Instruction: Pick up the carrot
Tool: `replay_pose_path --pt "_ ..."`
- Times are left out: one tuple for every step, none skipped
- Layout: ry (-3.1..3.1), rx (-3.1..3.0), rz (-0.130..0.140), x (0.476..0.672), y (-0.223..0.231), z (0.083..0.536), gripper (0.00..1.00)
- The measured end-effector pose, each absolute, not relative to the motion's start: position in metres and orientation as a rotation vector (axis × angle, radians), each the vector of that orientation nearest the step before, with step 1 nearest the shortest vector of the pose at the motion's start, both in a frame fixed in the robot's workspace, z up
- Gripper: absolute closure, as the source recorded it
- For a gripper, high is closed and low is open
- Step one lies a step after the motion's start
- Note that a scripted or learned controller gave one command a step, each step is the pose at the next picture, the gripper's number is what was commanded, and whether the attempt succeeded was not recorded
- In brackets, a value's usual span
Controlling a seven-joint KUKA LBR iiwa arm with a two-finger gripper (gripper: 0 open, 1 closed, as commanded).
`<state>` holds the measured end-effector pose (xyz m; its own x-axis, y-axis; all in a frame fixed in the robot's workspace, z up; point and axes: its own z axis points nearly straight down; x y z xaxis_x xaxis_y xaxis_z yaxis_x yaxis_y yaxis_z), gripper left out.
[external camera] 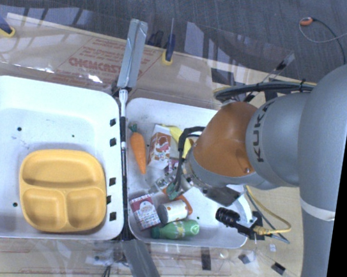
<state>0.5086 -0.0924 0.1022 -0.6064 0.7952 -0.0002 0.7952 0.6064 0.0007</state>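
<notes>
Carrot (137, 152) looks light, stiff and smooth; grip it across its thicker middle. You cannot tell the tool's (171, 186) state.

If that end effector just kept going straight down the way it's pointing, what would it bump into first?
Probably the packets under the end effector in the right bin, not the carrot, which lies off to its side. Depth is hard to judge from above.
</notes>
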Motion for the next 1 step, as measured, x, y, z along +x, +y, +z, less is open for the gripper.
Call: replay_pose_path --pt "2.815 1.393 0.001 0.5086 -0.0925 0.1023 0.00"
